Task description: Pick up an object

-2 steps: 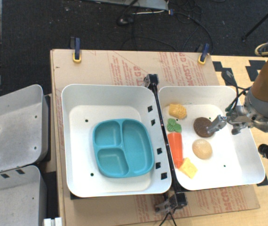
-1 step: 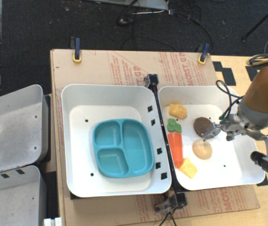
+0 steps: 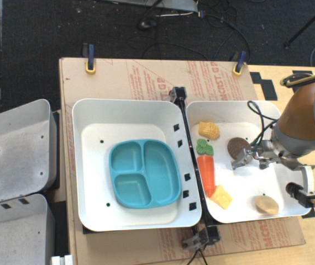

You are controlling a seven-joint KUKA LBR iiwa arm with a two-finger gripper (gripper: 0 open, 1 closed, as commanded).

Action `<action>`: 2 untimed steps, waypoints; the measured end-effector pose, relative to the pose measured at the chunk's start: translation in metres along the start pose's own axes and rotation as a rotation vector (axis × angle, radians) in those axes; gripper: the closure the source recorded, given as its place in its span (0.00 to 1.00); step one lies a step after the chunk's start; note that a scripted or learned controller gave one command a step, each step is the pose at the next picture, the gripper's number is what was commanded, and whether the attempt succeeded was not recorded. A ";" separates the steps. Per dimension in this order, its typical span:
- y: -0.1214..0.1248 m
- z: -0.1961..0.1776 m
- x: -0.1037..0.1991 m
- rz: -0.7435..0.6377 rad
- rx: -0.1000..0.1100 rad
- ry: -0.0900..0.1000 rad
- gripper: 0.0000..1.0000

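The right bin (image 3: 240,217) holds a yellow corn cob (image 3: 208,130), a small green piece (image 3: 204,147), an orange carrot (image 3: 205,171), a yellow cheese wedge (image 3: 221,197), a brown round patty (image 3: 236,147) and a tan round biscuit (image 3: 267,205). My gripper (image 3: 242,159) reaches in from the right and sits low in this bin, just below and right of the brown patty, its fingers pointing left. I see nothing held between the fingers.
The left bin (image 3: 91,120) holds a teal divided plate (image 3: 144,173). A black divider with clips runs between the bins. White trays lie off the bench at the left. Yellow clamps (image 3: 90,65) hold the cardboard base at the back.
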State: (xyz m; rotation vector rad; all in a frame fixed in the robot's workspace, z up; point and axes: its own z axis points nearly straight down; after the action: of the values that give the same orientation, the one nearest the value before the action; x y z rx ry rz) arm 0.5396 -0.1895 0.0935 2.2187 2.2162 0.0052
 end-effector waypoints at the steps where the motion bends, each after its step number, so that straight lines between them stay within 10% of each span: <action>1: -0.002 -0.009 0.001 0.000 0.006 0.001 1.00; 2: -0.006 -0.069 -0.004 0.000 0.002 0.000 1.00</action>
State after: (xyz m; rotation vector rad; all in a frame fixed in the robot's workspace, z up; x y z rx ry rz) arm 0.5328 -0.1933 0.1627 2.2200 2.2170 0.0024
